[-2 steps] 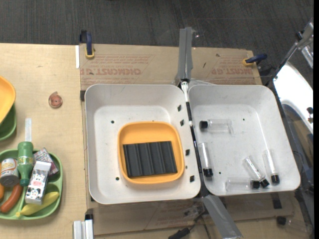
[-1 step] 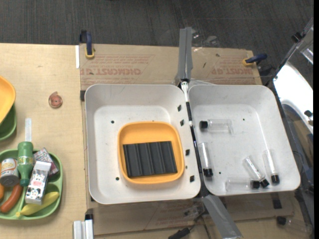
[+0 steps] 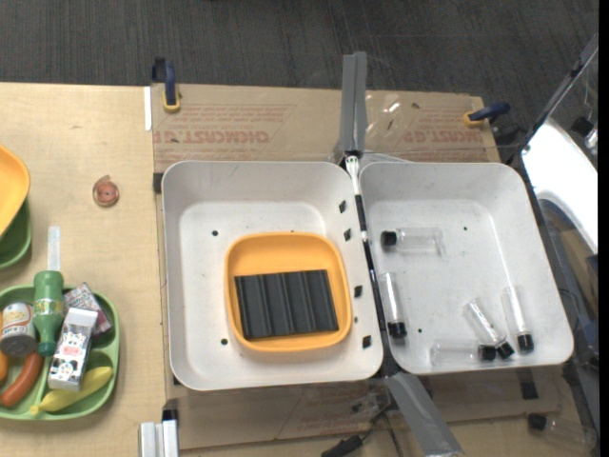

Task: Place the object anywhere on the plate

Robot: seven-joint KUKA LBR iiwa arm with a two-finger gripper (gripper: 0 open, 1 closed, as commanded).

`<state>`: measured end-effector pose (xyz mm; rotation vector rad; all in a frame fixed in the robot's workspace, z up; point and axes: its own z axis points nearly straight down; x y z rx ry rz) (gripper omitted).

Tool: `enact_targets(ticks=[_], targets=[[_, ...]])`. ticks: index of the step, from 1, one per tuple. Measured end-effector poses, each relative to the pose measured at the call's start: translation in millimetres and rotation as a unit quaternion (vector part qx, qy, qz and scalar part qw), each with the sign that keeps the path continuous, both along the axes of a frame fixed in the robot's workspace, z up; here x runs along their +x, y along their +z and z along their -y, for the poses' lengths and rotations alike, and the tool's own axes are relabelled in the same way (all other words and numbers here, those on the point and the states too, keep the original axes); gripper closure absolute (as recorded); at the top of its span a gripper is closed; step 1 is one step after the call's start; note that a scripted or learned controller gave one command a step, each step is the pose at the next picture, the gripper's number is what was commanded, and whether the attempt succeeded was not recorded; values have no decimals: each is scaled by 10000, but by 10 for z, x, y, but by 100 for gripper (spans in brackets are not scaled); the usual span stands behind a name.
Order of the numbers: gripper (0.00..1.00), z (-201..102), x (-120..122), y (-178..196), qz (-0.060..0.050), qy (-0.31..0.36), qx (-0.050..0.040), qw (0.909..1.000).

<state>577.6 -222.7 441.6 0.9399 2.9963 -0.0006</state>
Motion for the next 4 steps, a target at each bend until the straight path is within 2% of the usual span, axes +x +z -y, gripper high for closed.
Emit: enact_targets(ticks=[1,2,3,4], targets=[[100,-9,464,-6,11,2290,-1,9734],[100,-8,474,3,17,3883,-7,9215],[100,-12,826,0,18,5197,-6,8543],[100,-8,94,2,11,6453,-1,7639]])
